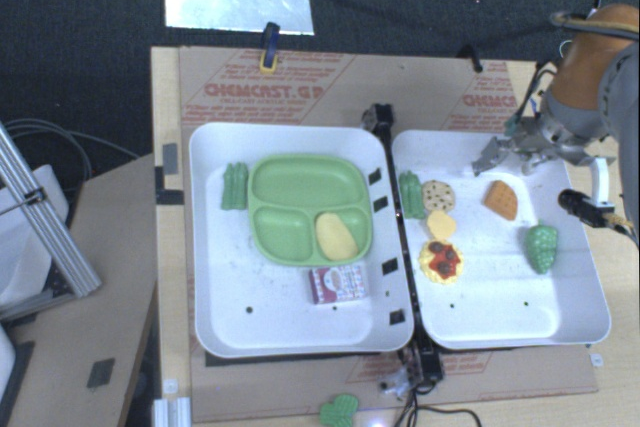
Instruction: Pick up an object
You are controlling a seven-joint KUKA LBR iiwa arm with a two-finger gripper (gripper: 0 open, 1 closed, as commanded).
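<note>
Near edge of bench: a small green toy (340, 409) lying outside both bins, beside loose cables

Left bin (215, 315): a red-and-white packet (338, 284) nearest; behind it a green divided plate (270, 185) with a yellow lump (337, 236) in its right-hand compartment; a green ridged piece (234, 186) just beside the plate's left rim

Right bin (580, 315), near to far: a small pizza (442, 261), a green bunch of grapes (541, 247), a yellow piece (441, 226), an orange bread-like wedge (502, 200), a cookie (437, 196), and a green strip (410, 194) against the bin's left wall

Far right corner: gripper (515, 155), hanging over the bin's back part, nothing between its fingers; whether they stand parted or closed cannot be told at this slant

Step in hand, by judgement: approach, no object taken yet. The orange wedge lies nearest, just in front of the gripper. The next move calls for centring over one piece, coming down with fingers spread to either side of it, then closing
</note>
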